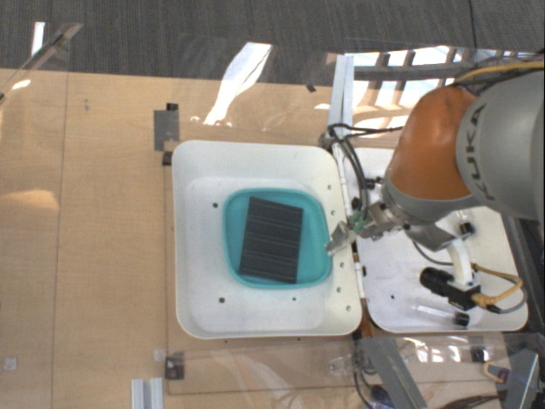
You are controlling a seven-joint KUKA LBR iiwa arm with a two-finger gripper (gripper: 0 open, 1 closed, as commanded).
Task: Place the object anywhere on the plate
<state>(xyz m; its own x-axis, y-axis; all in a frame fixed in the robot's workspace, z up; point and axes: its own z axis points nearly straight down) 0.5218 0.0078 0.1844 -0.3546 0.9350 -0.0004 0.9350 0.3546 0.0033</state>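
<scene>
Two white bins sit side by side on the bench (85,228). In the left bin (196,313) a teal plate (319,267) lies at the middle, and the dark ribbed slab (272,239) rests flat on it, well within its rim, with nothing over it. The grey arm (502,143), with its orange band, reaches in from the bench's right edge and hangs over the right bin (400,313). Its gripper (342,234) points at the seam between the bins, just beside the plate's right rim and apart from the slab. I cannot tell whether the jaws are spread or pressed together.
</scene>
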